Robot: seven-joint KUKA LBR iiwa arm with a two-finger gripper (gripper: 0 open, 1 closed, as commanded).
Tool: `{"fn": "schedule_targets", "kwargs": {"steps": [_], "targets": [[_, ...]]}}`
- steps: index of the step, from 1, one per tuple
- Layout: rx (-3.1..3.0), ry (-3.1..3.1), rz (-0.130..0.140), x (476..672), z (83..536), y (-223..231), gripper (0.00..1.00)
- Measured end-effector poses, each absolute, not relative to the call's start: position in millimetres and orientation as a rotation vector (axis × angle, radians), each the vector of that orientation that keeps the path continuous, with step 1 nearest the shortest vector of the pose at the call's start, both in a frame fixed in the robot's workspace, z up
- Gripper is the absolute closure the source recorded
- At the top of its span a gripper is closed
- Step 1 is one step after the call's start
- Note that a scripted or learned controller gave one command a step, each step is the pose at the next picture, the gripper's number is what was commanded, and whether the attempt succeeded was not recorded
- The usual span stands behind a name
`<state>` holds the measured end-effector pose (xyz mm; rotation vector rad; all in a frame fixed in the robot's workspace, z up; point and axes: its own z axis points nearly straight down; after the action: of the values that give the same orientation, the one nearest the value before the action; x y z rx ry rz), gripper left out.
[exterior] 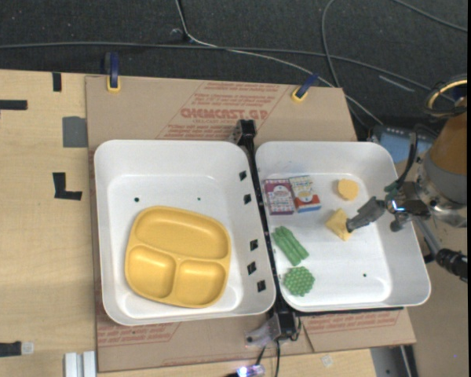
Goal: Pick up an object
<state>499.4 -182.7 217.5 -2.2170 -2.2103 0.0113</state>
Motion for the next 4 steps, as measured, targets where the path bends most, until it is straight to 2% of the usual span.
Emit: {"fn": "schedule_targets", "kwargs": {"steps": [1, 2, 4], "targets": [[-2.22, -2.222, 0.002, 502.1, 223, -183, 0.0], [-2.218, -2.217, 0.006, 491.6, 171, -186, 0.0], [-2.222, -2.224, 0.002, 493.8, 84, -179, 0.0]]}}
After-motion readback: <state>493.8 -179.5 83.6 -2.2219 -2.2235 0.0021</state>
